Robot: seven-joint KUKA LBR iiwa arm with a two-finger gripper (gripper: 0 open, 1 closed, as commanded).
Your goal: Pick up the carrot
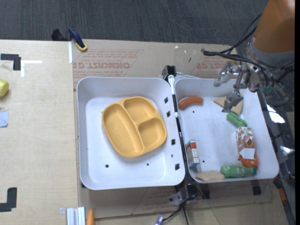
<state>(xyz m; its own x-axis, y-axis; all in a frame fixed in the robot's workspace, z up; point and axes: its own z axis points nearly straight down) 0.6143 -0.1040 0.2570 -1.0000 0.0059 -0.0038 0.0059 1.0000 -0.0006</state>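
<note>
Pincer hanging over the right bin, grip state impossible to tell, carrot lying well off toward the divider side of it, tan wedge sitting directly beneath, green pod resting just nearer the camera, yellow plate sitting far beyond in the left bin.

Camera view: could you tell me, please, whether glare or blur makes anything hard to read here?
Camera view: lighting is even; the left bin and yellow plate are sharp with soft shadows; the gripper is slightly blurred; bright glare sits by the right bin wall.
</note>
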